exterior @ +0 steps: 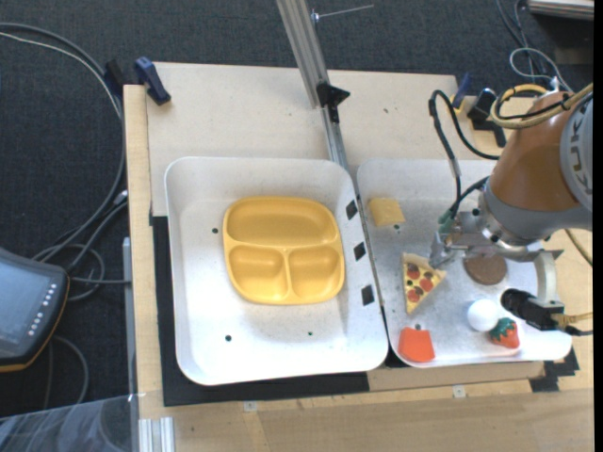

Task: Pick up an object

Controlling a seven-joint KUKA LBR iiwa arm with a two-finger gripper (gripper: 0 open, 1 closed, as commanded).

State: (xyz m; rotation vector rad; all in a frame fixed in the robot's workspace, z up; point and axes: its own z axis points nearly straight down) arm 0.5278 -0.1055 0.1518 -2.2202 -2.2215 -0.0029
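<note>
My tool (450, 245) hangs just above the pizza (420, 282). I cannot tell if it is open or closed.

Brown disc (485, 270) half under the arm (537, 172); arm cut off at right edge.

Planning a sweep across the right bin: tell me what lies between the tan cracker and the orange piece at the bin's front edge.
In the camera view, the pizza slice toy lies between the tan cracker and the orange piece, with bare bin floor on either side of it.
</note>
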